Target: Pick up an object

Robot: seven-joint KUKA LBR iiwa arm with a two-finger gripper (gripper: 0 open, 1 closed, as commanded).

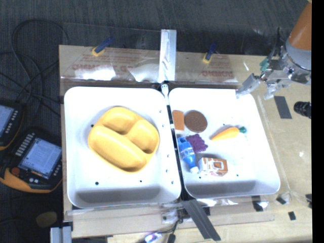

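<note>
- The arm [302,29], grey with an orange band, comes in at the 2 o'clock corner of the view, above the surface [283,135].
- Its end effector [266,80] hangs just past the 1 o'clock corner of the right bin [268,151], over the bin's rim and the bare surface beside it; nothing sits between its fingers, and I cannot tell whether they are apart or together.
- The right bin holds the small things, all well apart from the end effector:
- a carrot [226,132] with a green tip, lying near the bin's middle, pointing toward 8 o'clock;
- a brown round disc [195,120] at about 11 o'clock in the bin, just beside an orange block [178,119] that stands against the dividing wall;
- a purple bunch of grapes [198,142] below the disc, touching a blue bottle [187,154] that lies along the dividing wall;
- a small carton [213,166], orange and white, at about 6 o'clock in the bin, just beside the bottle's lower end.
- The left bin [81,176] holds one large yellow lumpy thing [124,138], which fills its middle.
- Two yellow clips [101,46] sit on the back board at 12 o'clock.
- A handheld controller [33,158] lies on the floor at 9 o'clock.
</note>
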